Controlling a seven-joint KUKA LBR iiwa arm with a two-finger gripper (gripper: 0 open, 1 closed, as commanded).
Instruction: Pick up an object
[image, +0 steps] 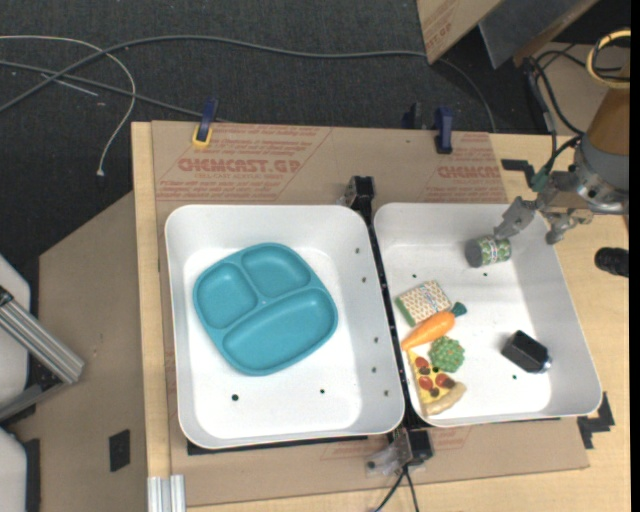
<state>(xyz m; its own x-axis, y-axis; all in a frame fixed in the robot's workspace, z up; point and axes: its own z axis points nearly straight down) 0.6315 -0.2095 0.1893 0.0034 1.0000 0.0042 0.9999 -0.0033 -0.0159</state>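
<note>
Camera view is showing me two white bins side by side. The left bin (190, 400) is carrying a blue divided plate (265, 306), and the right bin (570, 320) is carrying all the small stuff. My arm (610, 150) is reaching in over the right bin's far corner, w/ my gripper (527, 235) hanging just above the bin floor.

My fingers are looking spread – one finger (512, 222) is slanting down toward a small grey-green can (488, 250), its tip touching or just beside the can's top, and the other is sitting well off to the right. So the can isn't lying between them, and I'm not holding anything.

Nearer the divider, a cluster is packing tight: checkered cracker (422, 298), toy carrot (433, 326), pizza slice (437, 386), broccoli floret (447, 352). A black block (526, 351) is lying apart, toward the bin's near right.

Risks, as I'm judging them:
- Closing now prob. means pinching air, since the can is sitting outside the gap and I'm needing to shift left first.
- The can is looking tipped on its side, so a nudge from that one fingertip could be rolling it away – toward the divider or the cluster.
- Coming down off-centre could be jamming a tip onto the can or the bin floor.
- I'm also working close to the far wall, so there's not much room to re-approach.
</note>
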